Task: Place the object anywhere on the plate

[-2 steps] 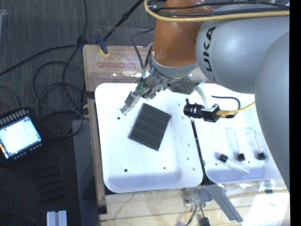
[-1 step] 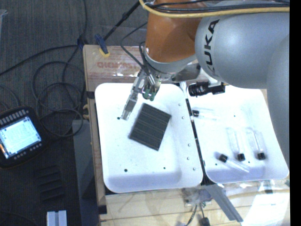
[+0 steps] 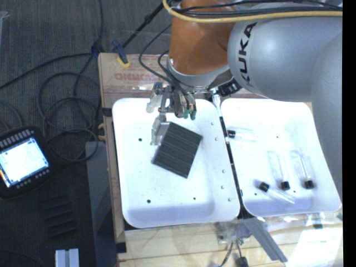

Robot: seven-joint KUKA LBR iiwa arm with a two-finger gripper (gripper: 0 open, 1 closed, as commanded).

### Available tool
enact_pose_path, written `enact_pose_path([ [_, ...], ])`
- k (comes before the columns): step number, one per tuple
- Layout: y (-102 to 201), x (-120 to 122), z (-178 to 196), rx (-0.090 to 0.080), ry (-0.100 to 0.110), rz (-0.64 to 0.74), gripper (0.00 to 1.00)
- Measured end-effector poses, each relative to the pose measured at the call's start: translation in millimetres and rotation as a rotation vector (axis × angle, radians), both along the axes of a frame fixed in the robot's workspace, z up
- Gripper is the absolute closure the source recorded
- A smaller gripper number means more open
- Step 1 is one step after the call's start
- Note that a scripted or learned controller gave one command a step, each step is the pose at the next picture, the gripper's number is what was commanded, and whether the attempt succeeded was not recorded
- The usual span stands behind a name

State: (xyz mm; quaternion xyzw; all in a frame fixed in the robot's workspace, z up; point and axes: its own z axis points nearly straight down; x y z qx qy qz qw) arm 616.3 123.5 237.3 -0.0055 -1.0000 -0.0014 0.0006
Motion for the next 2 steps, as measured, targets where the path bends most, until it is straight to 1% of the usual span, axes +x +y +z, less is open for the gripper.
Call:
enact_pose_path([
  [1,-31,-16,-36,0.002,-0.001,0.382,0.00],
  [2,-11,-13,89,0.001,-0.003,0.090,0.00],
])
